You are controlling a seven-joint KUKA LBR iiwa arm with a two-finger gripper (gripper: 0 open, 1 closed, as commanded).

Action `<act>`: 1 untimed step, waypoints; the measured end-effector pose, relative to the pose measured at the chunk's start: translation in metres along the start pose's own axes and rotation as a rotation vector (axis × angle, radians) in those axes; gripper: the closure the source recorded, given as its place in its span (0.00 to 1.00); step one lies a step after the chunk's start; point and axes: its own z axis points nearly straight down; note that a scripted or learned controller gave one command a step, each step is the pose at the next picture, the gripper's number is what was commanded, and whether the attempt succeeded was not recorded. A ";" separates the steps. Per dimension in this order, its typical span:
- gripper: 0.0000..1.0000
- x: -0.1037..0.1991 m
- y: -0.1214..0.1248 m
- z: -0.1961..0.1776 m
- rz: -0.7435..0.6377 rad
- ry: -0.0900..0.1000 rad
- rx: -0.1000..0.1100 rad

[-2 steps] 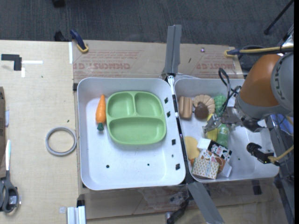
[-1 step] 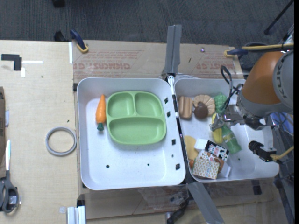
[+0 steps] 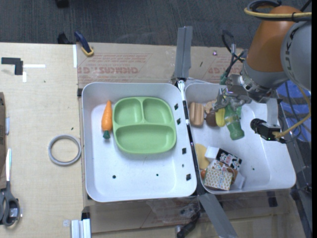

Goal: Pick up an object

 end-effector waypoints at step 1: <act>1.00 0.017 -0.041 0.033 -0.024 0.000 0.002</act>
